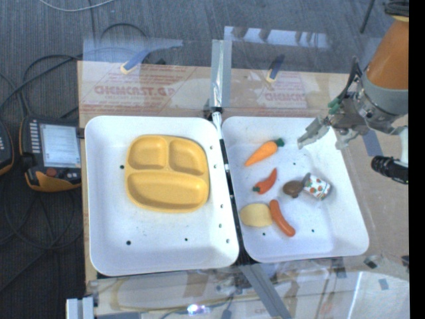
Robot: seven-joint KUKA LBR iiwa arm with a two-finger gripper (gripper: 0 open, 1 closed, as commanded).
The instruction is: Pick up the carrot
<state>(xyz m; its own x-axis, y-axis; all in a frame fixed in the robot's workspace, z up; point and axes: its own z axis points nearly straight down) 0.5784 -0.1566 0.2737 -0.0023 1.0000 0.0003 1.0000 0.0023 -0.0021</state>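
Carrot (pixel 262 151) lies free in the right bin (pixel 345 238), upper left part, gripper (pixel 327 133) above the bin's upper right, holding nothing.

Carrot is tilted, green top twd the upper right, orange tip twd the lower left, not touching other things. Below it a small red chili pepper (pixel 265 181); right of this a brown mushroom-like piece (pixel 293 188) beside a small patterned cup (pixel 318 189). Lower, a yellow potato-like piece (pixel 255 215) touches a red sausage (pixel 281 218). Gripper fingers stand spread wide, well apart from the carrot, w/ the grey-orange arm (pixel 390 58) at the right. Left bin (pixel 106 244) holds a yellow divided tray (pixel 167 172).
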